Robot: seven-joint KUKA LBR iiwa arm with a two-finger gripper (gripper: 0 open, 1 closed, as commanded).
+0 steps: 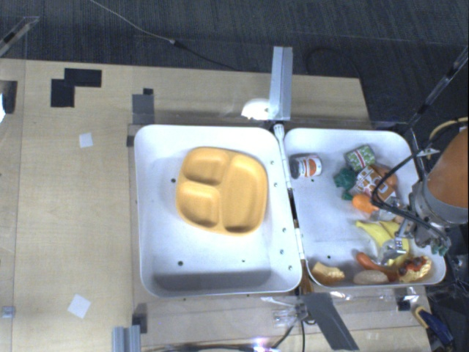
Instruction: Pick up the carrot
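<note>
**Closing in on the carrot, nothing in hand yet**

My gripper (401, 245) hangs low over the right bin (322, 218), down among the pile of toy food at its right side. Whether its fingers are parted or closed I cannot tell — the wrist and cables cover them from this angle. I see nothing gripped.

The carrot (364, 204) lies in that same bin, an orange piece just above the banana (377, 232) and just below the dark green vegetable (344, 178), with the small green carton (360, 157) further up. My tool sits just below and to the right of it, nearer the banana than the carrot.

I judge this to be the approach step: over the right bin, not yet set on the target. The next move calls for a short shift up-left in the view, so the fingers straddle the carrot and not the banana — the two are nearly touching, and a sloppy descent could nip the wrong one or push both aside.

The left bin (157, 270) holds only the yellow divided tray (222, 190), well apart from my work.
</note>
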